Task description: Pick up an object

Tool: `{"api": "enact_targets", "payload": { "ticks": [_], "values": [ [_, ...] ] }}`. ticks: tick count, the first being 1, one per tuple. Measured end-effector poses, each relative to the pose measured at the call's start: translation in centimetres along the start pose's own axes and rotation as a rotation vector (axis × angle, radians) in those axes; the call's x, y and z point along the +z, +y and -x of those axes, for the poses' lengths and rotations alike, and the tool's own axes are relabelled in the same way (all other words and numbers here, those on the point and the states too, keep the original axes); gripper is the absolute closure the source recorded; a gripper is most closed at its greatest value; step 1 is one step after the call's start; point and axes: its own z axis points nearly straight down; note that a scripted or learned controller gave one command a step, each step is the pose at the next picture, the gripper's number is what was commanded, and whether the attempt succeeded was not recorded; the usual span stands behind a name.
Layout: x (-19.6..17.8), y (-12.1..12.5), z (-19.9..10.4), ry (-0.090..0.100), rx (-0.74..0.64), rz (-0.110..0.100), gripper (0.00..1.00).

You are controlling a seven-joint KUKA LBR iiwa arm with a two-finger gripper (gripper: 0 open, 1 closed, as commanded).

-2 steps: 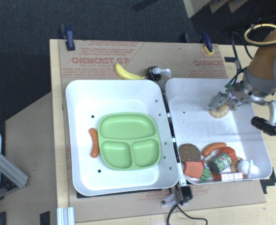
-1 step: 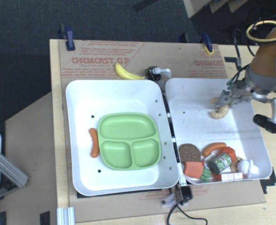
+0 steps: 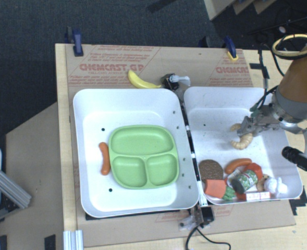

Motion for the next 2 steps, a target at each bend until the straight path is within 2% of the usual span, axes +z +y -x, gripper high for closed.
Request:
{"api": "enact_targets", "payload": {
  "ticks": [1, 2],
  "values": [
    [6.2, 4.9, -5.6, -0.004, -0.006, 0.009, 1.0],
    [-4.6, 4.2, -12.8, -0.002, -0.007, 0.014, 1.0]
  ]
}}
